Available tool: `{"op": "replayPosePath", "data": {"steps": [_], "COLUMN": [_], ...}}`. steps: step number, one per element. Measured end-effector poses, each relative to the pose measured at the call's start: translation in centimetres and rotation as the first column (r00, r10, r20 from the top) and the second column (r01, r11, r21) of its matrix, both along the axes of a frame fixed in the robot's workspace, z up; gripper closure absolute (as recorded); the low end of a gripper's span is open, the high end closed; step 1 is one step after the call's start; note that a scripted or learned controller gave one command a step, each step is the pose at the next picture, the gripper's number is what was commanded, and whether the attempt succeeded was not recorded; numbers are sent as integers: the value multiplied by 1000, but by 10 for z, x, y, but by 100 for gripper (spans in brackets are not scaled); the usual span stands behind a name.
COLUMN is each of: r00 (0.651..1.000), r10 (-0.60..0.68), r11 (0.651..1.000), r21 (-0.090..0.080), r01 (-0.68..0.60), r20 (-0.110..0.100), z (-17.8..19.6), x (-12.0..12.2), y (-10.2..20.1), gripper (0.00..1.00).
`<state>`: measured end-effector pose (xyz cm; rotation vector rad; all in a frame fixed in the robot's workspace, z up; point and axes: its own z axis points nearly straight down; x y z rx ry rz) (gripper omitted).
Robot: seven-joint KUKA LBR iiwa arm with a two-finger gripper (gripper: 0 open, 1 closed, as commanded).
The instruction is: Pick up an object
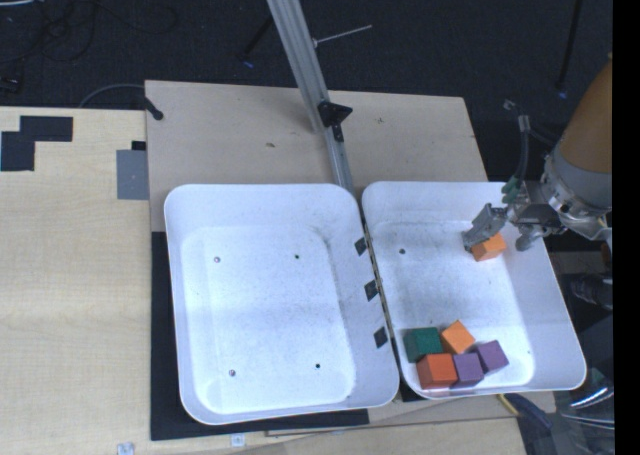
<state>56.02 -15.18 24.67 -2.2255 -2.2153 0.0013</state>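
An orange block [488, 248] lies in the upper right part of the right bin [440, 213]. My gripper [500, 239] hangs right over it, reaching in from the right. Its two fingers stand apart: the left finger [479, 228] touches the block's top left edge, and the right one is clear of the block. The block does not fill the gap between them. At the front of the same bin sits a cluster of blocks: green [423, 342], orange [458, 336], red-orange [437, 370] and two purple [470, 368], [492, 355].
The left bin [200, 213] stands beside the right one, joined by black clips [371, 289]. A slanted aluminium rail [300, 53] rises behind the bins. The right bin's outer wall [560, 313] runs just below the wrist.
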Motion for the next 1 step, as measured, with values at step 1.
{"op": "replayPosePath", "data": {"steps": [1], "r00": [1000], "r10": [3], "r11": [1000], "r21": [0], "r01": [-3], "r20": [-4], "z": [-27], "x": [3], "y": [-8], "gripper": [0]}}
